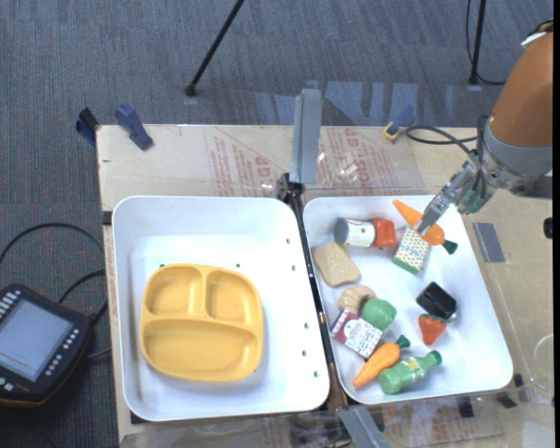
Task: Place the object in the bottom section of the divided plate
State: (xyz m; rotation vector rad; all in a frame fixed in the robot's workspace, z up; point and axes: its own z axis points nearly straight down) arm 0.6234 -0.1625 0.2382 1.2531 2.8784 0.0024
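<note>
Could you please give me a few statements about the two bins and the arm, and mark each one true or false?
1. The yellow divided plate lies in the left bin. True.
2. A toy carrot already lies in the plate's bottom section. False: the toys are all in the right bin.
3. The gripper is over the upper part of the right bin, near a carrot. True.
4. The green bottle lies at the top of the right bin. False: it lies near that bin's bottom edge, beside a second carrot.
5. A handheld screen lies on the floor left of the bench. True.
</note>
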